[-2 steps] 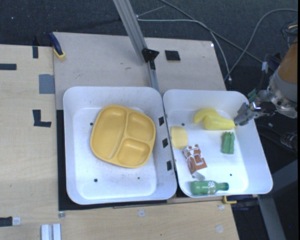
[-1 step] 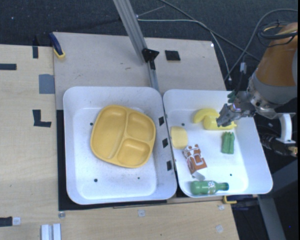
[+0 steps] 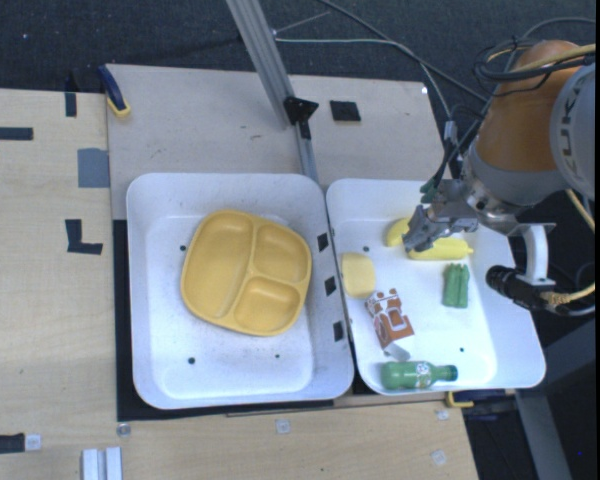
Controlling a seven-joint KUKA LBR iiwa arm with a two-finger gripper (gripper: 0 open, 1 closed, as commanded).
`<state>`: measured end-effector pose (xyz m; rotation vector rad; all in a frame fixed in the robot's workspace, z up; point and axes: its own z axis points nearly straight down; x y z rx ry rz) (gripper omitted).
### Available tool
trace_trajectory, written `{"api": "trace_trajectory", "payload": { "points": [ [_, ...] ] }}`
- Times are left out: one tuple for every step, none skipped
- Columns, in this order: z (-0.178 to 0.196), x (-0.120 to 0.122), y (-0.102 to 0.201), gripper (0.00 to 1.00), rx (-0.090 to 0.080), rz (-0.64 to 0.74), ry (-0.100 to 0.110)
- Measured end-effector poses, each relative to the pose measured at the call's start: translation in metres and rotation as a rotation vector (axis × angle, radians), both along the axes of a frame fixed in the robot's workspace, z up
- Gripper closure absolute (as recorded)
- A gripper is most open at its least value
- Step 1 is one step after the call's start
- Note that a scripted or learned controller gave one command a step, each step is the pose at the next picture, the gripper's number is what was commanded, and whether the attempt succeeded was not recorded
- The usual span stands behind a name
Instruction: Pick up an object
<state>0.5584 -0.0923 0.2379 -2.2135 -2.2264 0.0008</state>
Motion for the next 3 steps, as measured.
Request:
{"api": "trace_trajectory", "payload": {
  "points": [
    [0.002, 0.018, 0.058, 1.00, 0.000, 0.002, -0.001],
    [-0.013, 0.030, 0.108, 1.00, -0.001, 0.000, 0.001],
    [-0.025, 0.041, 0.160, 1.00, -0.002, 0.000, 0.000]
  ]
}}
